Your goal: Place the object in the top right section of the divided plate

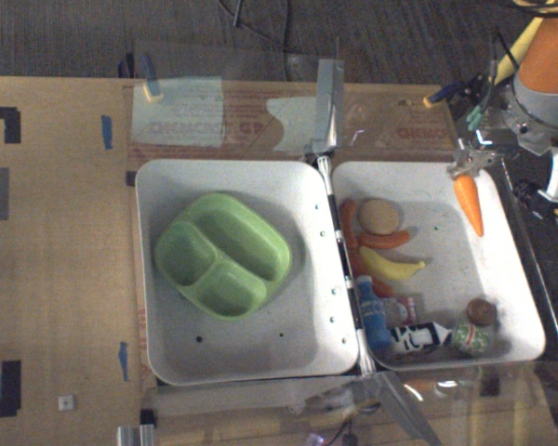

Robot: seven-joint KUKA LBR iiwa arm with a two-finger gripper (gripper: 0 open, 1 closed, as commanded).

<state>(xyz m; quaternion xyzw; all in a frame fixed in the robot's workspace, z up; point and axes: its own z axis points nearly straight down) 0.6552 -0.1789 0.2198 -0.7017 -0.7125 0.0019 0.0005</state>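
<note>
The carrot (469,203) hangs point-down from the gripper (471,161) over the far right corner of the right bin (525,291); its broad top sits pinched between the fingers, so the hand is clenched on it. The green divided plate (223,254) lies in the left bin (158,342), turned at an angle, with nothing in its sections; it is well apart from the carrot, with the wall between the bins in the way.

Writing is scarce and faint; a clear taped sheet (181,110) on the cardboard beyond the left bin carries pale print that cannot be read; similar pale reddish lettering shows on the cardboard (418,130) beyond the right bin, also illegible. A small black-and-white carton (418,337) at the near side of the right bin bears a bold pattern but no readable words.

Along the left wall of the right bin lie a sausage-like red piece (351,226), a round tan bun or biscuit (378,216), a second orange-red piece (386,241) and a banana (392,268); nearer, a blue-topped bottle (372,314) rests beside the carton; a small green jar with a brown lid (474,328) stands at the near right. Blue tape strips (107,130) and black corner marks (5,124) dot the bench at left.
</note>
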